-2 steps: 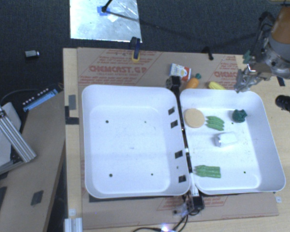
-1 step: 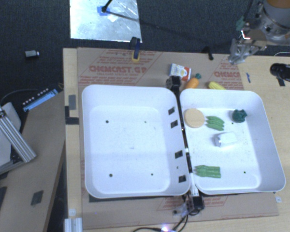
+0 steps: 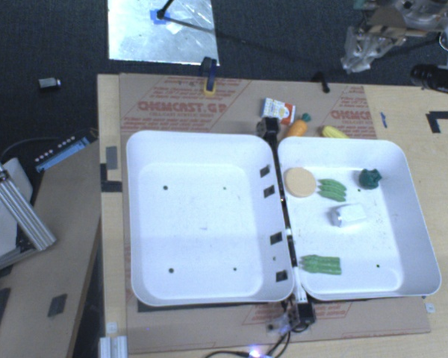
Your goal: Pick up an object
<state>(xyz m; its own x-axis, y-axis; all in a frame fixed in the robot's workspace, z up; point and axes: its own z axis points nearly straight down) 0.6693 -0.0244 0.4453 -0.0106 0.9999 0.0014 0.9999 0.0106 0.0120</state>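
Observation:
The right bin (image 3: 411, 233) holds a tan round disc (image 3: 299, 182), a light green pod (image 3: 331, 190), a small dark green piece (image 3: 369, 177), a white block (image 3: 348, 215) and a second green pod (image 3: 320, 264). My gripper (image 3: 361, 53) hangs high above the bench at the top right, beyond the far edge of the right bin and well away from all of these objects. Nothing shows beneath it.
The left bin (image 3: 201, 207) lies beside the right one. Behind the bins on the cardboard sit a small white-and-red box (image 3: 276, 110), an orange carrot-like toy (image 3: 296, 128) and a yellow toy (image 3: 334, 133). A shiny metal sheet (image 3: 163, 21) lies at the far left.

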